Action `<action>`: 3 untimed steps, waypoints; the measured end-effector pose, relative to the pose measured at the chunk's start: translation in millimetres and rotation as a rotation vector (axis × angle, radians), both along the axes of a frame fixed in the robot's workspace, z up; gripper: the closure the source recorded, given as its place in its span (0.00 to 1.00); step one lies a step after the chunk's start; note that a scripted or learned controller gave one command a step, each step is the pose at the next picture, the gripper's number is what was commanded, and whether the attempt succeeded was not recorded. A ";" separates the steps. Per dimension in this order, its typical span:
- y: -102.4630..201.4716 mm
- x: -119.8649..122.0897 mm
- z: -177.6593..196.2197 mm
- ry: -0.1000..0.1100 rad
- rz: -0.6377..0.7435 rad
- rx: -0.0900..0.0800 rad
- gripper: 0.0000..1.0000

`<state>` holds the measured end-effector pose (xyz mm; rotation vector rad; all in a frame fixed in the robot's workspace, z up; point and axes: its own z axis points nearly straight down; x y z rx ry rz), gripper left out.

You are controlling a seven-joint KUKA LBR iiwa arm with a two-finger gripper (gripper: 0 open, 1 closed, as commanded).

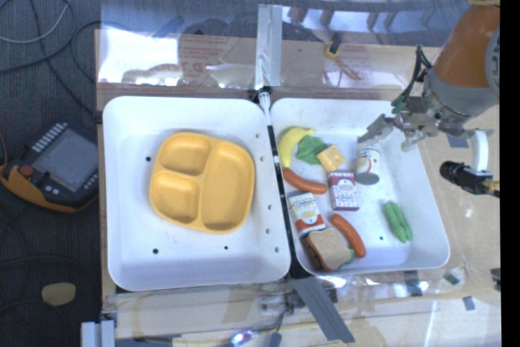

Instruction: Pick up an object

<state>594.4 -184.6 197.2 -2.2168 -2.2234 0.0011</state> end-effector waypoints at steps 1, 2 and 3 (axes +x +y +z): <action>52.8 -12.3 -70.4 -0.001 0.159 0.000 0.00; 50.6 -54.7 -98.0 -0.034 0.109 -0.002 0.00; 49.4 -57.7 -95.8 -0.025 0.109 -0.005 1.00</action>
